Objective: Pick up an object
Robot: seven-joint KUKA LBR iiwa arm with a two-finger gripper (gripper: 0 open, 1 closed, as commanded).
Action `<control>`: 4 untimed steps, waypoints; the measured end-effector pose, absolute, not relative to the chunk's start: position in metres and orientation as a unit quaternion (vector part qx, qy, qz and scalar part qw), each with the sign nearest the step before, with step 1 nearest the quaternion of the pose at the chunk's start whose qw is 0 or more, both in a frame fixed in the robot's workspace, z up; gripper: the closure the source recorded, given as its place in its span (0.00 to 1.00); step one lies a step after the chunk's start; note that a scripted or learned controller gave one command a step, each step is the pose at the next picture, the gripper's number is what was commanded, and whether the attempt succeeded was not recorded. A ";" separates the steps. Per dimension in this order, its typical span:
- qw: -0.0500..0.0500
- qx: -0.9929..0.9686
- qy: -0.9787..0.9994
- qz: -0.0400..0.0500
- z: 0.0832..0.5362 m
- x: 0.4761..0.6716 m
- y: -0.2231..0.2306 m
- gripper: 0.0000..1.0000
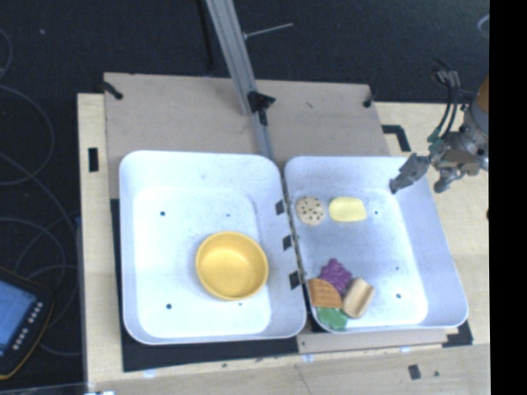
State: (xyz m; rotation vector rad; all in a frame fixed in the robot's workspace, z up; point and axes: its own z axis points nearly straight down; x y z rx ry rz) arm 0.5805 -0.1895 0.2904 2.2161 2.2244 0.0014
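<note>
My pincer (422, 178) hangs over the right bin's (428, 245) far right edge, fingers spread, holding nothing. Yellow block (347, 210) lies near the bin's far edge beside a cookie (310, 211). Looks light, smooth; grip across its short sides.

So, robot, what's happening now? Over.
Gripper open, holding nothing, at right bin's upper right rim. Cookie, yellow block lie untouched. Nothing in the way.
</note>
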 end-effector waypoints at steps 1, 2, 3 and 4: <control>0.001 0.706 0.708 0.000 0.290 0.580 -0.190 0.00; 0.000 0.707 0.707 -0.002 0.247 0.576 -0.187 0.00; 0.000 0.708 0.707 -0.002 0.204 0.571 -0.190 0.00; -0.001 0.708 0.707 -0.002 0.141 0.567 -0.194 0.00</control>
